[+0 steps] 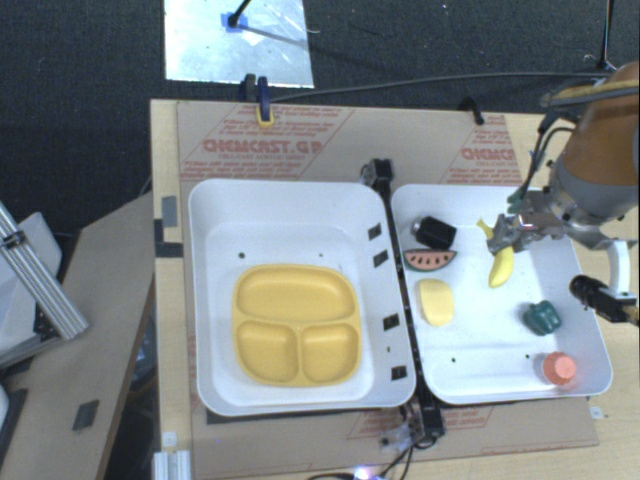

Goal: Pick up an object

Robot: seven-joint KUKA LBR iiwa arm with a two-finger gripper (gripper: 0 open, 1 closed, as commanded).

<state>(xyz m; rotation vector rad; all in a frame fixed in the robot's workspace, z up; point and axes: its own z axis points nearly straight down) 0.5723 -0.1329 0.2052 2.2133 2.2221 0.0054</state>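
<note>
From my seat the gripper [512, 230] is hard to read: it sits low over the right bin [590, 268], its fingertips lost in clutter just above the banana [500, 266], and I cannot tell how it is set, or whether it touches the fruit. The arm [600, 158] is cut off by the frame at 3 o'clock.

Writing: red repeated print on the cardboard sheet [290, 140] under the bins reads something like "CHEMCAST GP"; the copy at 1 o'clock is partly covered.

Count, right bin: six things. One banana at 2 o'clock of the bin, one black block [434, 233] at 11 o'clock, one watermelon slice [430, 260] just below it, one pale yellow lump [436, 302] toward 8 o'clock, one teal object [543, 317] at 4 o'clock, too blurred to name, and one orange-pink piece [560, 369] at 5 o'clock.

Left bin [215, 268]: one yellow divided tray [296, 324] with three compartments.
</note>
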